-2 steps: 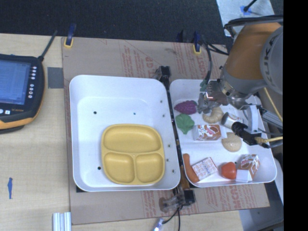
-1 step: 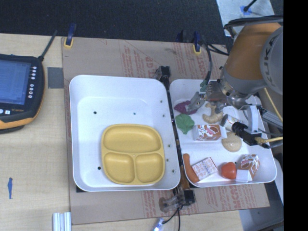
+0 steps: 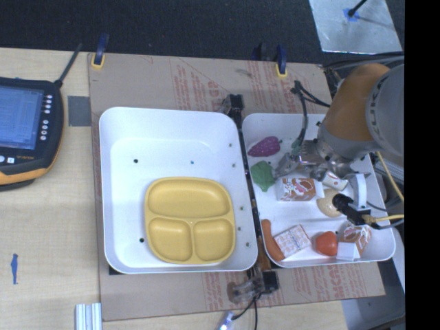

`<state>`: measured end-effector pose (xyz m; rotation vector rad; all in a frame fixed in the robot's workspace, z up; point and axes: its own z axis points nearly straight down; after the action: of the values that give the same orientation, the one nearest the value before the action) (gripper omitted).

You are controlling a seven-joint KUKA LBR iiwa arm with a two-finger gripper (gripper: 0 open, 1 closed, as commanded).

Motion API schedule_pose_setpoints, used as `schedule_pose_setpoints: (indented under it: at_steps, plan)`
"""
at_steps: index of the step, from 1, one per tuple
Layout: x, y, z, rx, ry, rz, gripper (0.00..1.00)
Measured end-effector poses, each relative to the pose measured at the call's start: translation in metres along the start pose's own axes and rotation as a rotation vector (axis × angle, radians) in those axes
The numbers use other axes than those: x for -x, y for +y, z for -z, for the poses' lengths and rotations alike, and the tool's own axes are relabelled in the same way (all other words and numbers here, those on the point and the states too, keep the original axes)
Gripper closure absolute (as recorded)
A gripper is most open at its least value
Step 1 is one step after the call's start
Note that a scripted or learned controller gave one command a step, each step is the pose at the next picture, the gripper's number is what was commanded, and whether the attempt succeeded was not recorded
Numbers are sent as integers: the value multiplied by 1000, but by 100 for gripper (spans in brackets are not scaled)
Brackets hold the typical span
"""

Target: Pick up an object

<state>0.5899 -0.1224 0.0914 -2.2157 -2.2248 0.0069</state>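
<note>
My gripper [image 3: 297, 165] hangs low in the right bin [image 3: 385, 253], under the grey arm and its orange band [image 3: 350, 105]. It sits just above a small white and red snack packet [image 3: 297, 189], with a green toy vegetable [image 3: 262, 175] to its left and a purple bunch of grapes [image 3: 265, 146] to its upper left. The wrist body hides how the jaws stand and whether they touch anything.
Also in the right bin are an orange hot dog [image 3: 270, 240], a red and white carton [image 3: 293, 239], a red tomato [image 3: 326, 243], a round cookie [image 3: 331, 203] and a small wrapped item [image 3: 355, 237]. A yellow divided plate [image 3: 190, 220] lies in the left bin [image 3: 117, 136]. A tablet [image 3: 27, 126] rests at far left.
</note>
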Motion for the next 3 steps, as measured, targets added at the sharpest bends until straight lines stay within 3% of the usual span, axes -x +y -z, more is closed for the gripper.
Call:
schedule_pose_setpoints:
  at_steps: [1, 2, 3]
  plan:
    - [37, -41, 0, -2, 2, 1, 0]
    - [-2, 13, 1, 1, 1, 3, 0]
    - [15, -76, 4, 0, 2, 1, 0]
